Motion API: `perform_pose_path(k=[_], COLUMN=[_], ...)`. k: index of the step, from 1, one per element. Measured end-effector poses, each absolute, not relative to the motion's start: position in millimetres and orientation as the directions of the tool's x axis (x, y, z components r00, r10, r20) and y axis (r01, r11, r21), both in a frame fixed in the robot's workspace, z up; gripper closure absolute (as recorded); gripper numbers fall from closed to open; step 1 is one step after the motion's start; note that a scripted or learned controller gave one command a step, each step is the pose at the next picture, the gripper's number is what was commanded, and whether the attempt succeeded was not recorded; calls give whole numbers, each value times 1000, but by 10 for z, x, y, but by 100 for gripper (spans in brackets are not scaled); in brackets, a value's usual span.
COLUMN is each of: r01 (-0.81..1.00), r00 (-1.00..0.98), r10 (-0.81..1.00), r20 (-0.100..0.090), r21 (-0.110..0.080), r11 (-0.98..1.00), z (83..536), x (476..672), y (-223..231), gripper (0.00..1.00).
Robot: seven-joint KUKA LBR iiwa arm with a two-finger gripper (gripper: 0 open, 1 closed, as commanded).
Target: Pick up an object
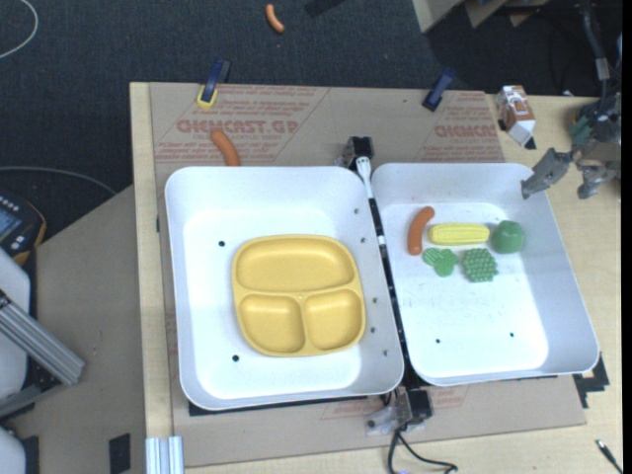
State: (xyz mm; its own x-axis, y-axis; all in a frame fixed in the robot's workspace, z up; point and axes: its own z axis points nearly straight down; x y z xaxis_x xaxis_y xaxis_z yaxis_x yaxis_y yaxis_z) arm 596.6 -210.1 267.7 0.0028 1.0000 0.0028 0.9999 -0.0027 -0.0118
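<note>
Nearby, corn (pixel 459 233) lies between sausage (pixel 420 230) and green ball (pixel 508 237)

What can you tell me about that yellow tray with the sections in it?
The yellow tray is a rounded, glossy plate that looks like plastic, divided by raised ridges into three compartments: one wide section along the far side and two smaller ones nearer the camera. It lies flat, right side up, near the middle of the left white bin, resting on the bin's floor. Nothing lies in its compartments, and nothing else touches it.
</note>
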Motion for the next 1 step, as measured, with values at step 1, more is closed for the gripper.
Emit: perform_pose_path(k=[1], r01=[1000], r00=[0], r10=[1000], r20=[0], r21=[0], r11=[0], z=[2742], x=[5988], y=[-2097], gripper=[0])
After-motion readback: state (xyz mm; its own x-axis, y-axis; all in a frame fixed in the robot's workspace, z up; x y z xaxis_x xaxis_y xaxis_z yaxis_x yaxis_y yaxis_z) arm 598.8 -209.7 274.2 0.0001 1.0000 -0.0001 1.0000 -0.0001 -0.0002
